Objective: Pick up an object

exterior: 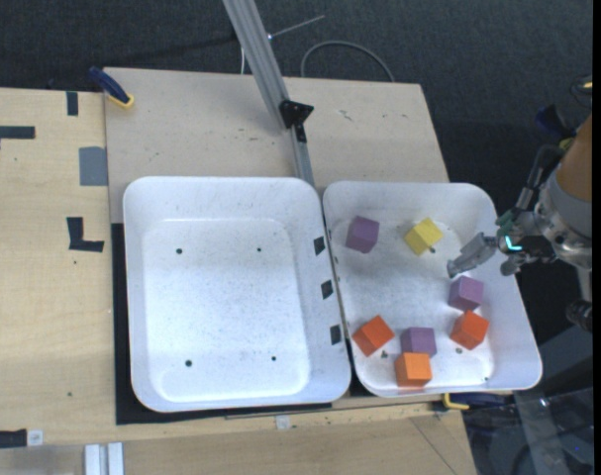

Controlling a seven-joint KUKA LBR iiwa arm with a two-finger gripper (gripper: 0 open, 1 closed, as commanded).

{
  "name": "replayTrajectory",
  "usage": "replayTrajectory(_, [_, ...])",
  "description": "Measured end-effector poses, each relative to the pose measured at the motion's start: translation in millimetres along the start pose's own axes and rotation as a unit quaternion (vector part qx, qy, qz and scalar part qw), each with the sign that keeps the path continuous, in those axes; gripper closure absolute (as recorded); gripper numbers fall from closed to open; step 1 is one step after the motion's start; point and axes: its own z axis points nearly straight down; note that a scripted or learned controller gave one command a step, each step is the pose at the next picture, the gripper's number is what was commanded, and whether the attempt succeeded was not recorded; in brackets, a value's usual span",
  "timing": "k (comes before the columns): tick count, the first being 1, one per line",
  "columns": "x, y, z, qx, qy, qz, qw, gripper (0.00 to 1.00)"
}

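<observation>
Objects: seven small blocks are lying in the right bin [498, 211], and none of them is sitting between the fingers of the end effector.
Purple block, upper left [362, 234]: sitting near the bin's far left part, well apart from the arm.
Yellow block [424, 236]: resting just right of that purple one, tilted a little.
Purple block, right side [466, 291]: lying just below the end effector's dark finger, close to it; whether they are touching, I cannot tell.
Orange block, right [469, 330]: sitting just beneath that purple block, near the bin's right wall.
Orange block, left [373, 334]: sitting near the divide between the two bins.
Purple block, bottom [418, 341]: lying between the two orange ones, and just above a third.
Orange block, bottom [413, 368]: sitting at the near edge, touching or almost touching the purple block above it.
End effector [475, 255]: reaching in over the right bin's right rim, one grey finger slanting down and left; open or closed, I cannot tell from this angle.
Arm [567, 216]: coming in from the right, grey with an orange patch at the frame's edge.
Left bin [142, 206]: sitting beside the right one, walls touching.
Desk [43, 265]: pale wood, carrying both bins.
</observation>
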Motion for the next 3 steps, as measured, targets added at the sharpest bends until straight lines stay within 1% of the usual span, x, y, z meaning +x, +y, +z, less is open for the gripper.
replayTrajectory(1, [0.0, 0.7, -1.9, -0.002, 0.0, -0.001, 1.0, 0.0])
replayTrajectory(2, [-1.0, 1.6, 62.4, 0.002, 0.0, 0.0, 1.0, 0.0])
replayTrajectory(3, [5.1, 7.6, 110.8, 0.001, 0.0, -0.001, 1.0, 0.0])
